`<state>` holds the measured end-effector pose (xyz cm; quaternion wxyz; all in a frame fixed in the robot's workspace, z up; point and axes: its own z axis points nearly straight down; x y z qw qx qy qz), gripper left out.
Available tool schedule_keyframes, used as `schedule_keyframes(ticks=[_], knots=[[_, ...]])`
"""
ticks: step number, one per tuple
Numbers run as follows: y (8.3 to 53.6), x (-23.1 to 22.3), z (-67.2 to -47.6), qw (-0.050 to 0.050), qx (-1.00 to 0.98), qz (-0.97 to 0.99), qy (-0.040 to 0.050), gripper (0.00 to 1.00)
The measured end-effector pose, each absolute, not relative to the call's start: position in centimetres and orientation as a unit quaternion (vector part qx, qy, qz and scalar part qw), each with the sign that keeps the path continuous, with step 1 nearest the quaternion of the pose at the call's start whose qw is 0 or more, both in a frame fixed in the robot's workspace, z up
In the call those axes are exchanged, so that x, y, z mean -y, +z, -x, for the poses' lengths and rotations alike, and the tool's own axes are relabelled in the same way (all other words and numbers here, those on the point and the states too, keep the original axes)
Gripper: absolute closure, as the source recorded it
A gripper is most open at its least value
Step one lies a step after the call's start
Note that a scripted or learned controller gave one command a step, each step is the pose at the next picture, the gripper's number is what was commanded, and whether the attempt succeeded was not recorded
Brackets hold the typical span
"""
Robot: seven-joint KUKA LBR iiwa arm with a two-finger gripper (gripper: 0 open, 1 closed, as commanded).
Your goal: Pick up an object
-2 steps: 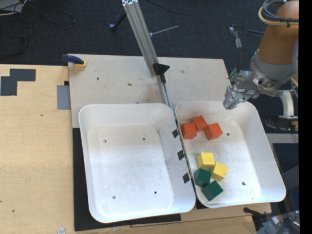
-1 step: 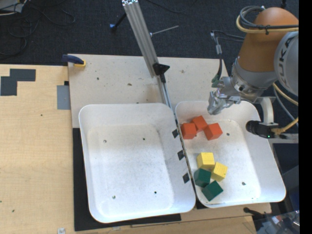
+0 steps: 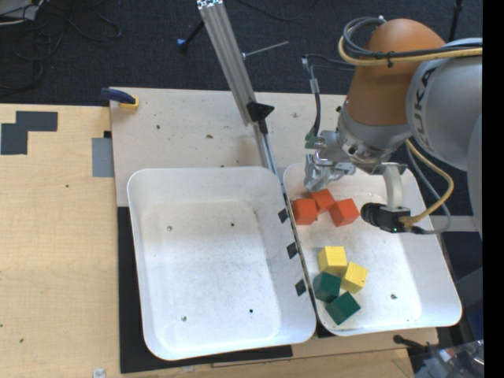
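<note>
Three orange blocks lie bunched at the far end of the right bin, matte, sharp-edged cubes touching one another. The pincer hangs just above them, likely lined up for a grab; whether it is apart or together I cannot tell. Yellow blocks and green blocks cluster nearer.

Arm lettering: I make out part of a dark vertical mark on the grey housing at its left edge, likely the maker's name, but I cannot read it whole.
Blocks: I read no print on any face.
Bins: I see no label or number.
Bench: I find dark patches, no writing.
Rail: I note a checkered tip, no text.
</note>
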<state>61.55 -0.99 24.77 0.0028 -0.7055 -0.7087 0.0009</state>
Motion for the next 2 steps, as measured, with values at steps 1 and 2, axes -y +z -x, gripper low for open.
schedule_keyframes(ticks=[1, 2], knots=[[24.9, -4.3, -61.0, 0.003, 0.709, 0.705, 0.0009, 1.0], [24.4, -8.9, -60.9, 0.002, 0.708, 0.706, 0.0011, 1.0]])
